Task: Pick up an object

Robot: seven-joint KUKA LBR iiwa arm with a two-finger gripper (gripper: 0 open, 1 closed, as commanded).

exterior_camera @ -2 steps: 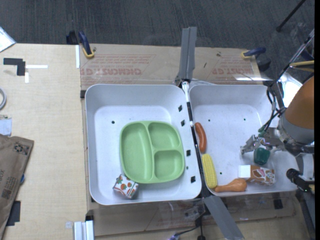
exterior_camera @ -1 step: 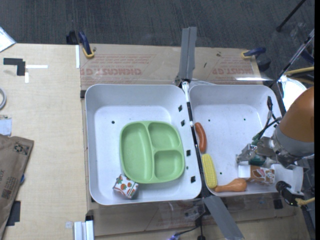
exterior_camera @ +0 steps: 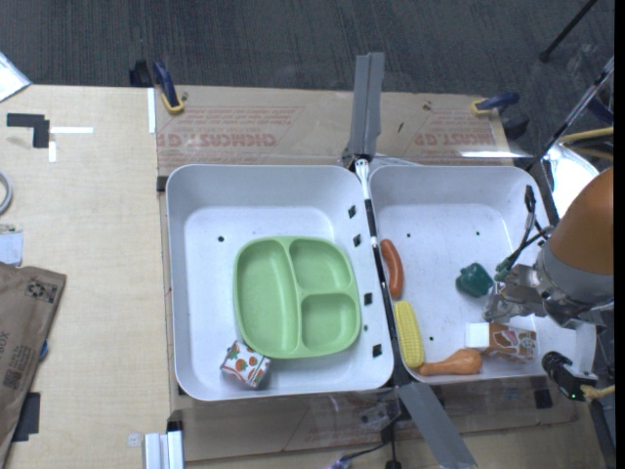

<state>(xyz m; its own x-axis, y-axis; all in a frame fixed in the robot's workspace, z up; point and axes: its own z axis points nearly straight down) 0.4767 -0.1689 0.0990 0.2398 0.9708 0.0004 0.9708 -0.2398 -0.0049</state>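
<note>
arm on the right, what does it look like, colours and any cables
The arm is rounded and bulky, with a broad orange band over a grey section at the wrist. Below that sits a darker metal pincer assembly with silvery parts. Thin dark cables run along its side, and a black fitting with a yellow cable shows lower down.

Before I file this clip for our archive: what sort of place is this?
Probably a robotics lab bench: two white bins clamped over cardboard, toy food like a corn cob, and a robot arm reaching in.
</note>
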